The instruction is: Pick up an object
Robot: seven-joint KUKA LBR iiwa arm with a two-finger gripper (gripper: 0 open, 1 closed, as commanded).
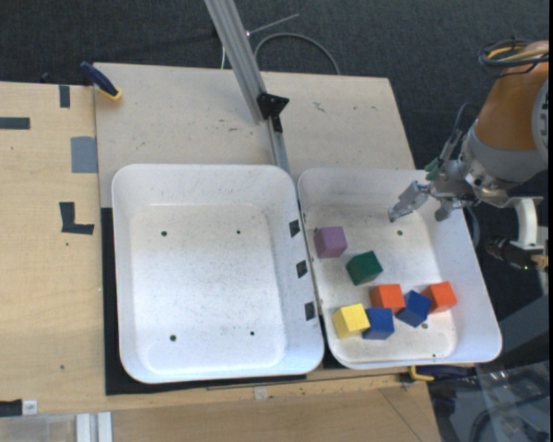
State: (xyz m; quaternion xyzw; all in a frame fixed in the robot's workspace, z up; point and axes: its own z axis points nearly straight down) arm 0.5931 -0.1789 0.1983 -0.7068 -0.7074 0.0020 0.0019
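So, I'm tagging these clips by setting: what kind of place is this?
Probably a robotics lab test bench: a grey arm with an orange band, two shallow white plastic bins on a taped plywood board, and small coloured cubes as practice objects.

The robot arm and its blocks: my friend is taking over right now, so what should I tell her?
Gripper: hanging over the far part of the right bin, fingers apart, nothing between them.
Blocks: all in the right bin. Purple block and green block sit nearest the gripper. Closer to the front: yellow block, two blue blocks and two orange blocks, bunched together.
Left bin: next to the right one.
Done: nothing picked up yet.
Left: go down on one block, grab it, lift it. Purple or green look easiest, since they stand apart.
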